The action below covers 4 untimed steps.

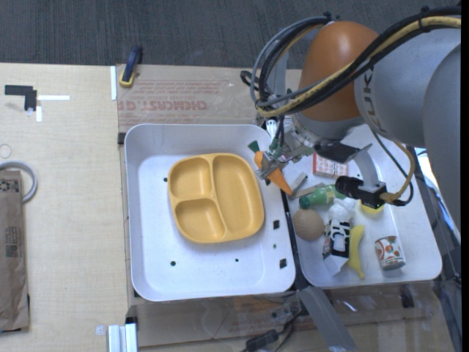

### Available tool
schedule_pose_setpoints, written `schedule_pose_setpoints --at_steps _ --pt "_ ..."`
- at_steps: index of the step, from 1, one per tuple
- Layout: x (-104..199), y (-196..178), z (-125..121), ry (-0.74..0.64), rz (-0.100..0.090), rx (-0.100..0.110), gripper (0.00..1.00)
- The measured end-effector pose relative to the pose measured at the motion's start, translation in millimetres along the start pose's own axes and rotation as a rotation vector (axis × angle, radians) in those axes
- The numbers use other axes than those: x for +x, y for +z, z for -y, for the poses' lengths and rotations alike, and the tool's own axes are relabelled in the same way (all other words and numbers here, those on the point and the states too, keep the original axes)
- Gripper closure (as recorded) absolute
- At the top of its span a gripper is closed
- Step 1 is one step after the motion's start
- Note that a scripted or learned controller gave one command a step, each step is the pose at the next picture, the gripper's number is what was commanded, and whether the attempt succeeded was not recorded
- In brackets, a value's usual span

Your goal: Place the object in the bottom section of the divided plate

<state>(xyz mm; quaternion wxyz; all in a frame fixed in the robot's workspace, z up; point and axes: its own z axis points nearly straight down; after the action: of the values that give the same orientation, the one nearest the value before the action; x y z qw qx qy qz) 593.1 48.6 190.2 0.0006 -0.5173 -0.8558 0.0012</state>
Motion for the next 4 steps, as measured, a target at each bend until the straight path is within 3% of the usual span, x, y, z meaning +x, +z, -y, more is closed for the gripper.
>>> schedule_pose_setpoints --at_steps 1,2,3,4 --pt "11.3 -9.9 40.3 -0.331 -0.001 0.0 1.0" --pt "56.9 -30.3 7.8 -0.374 0.001 -0.001 1.0" --pt "82.0 -38.7 -42.4 -0.338 0.001 0.0 1.0" --pt "1.3 -14.4 -35.3 -0.108 0.001 0.0 1.0"
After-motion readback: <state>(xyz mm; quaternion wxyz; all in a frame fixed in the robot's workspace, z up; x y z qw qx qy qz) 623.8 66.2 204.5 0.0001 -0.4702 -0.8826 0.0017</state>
